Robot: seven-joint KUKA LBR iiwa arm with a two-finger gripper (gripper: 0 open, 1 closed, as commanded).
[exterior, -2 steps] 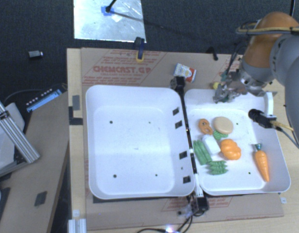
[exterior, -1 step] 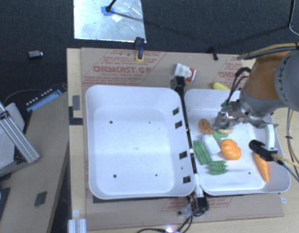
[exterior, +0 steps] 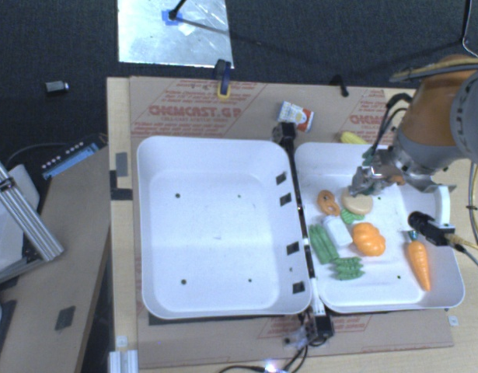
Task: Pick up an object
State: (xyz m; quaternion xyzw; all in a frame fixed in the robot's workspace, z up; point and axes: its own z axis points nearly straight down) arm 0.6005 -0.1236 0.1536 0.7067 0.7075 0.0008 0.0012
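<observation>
Dark carpet surrounds the worktop [exterior: 122,231], where two white bins sit side by side; the toy food is gathered in the right bin [exterior: 394,282], so the arm reaches there; the hand [exterior: 366,182] hangs over a pale round piece [exterior: 358,204], likely its target; spread or pressed together, I cannot tell; an orange fruit [exterior: 368,239] lies nearer the front edge.

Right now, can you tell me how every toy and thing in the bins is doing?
gripper: low in the right bin, just above the beige disc
beige disc: lying flat, under the gripper
pretzel: flat, beside the disc
orange fruit: resting on the bin floor
carrot: lying on its side, tip toward the bin's near edge
green beans: lying flat
pea pod: lying flat
left bin: sitting beside the right bin
</observation>
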